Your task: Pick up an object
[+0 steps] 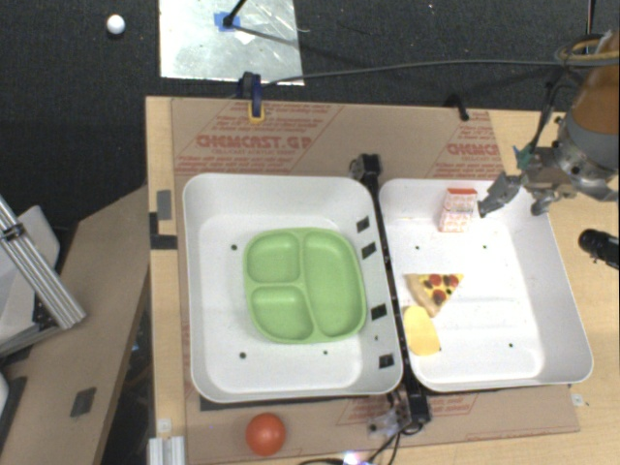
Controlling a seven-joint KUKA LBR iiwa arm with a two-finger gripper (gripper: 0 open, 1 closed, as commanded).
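Note:
In the right bin [542, 298] a small white and red carton [456, 208] stands near the far edge. A toy pizza slice [435, 289] lies at the bin's left side, and a pale yellow piece [420, 330] lies just in front of it. My gripper [518, 194] hangs above the far right part of this bin, right of the carton and apart from it. Nothing shows between its fingers.
The left bin [208, 289] holds a green divided plate [302, 284]. An orange ball [265, 433] rests on the bench in front of the left bin. A black clip row runs along the seam between the bins. A foil sheet [231, 27] lies beyond the bench.

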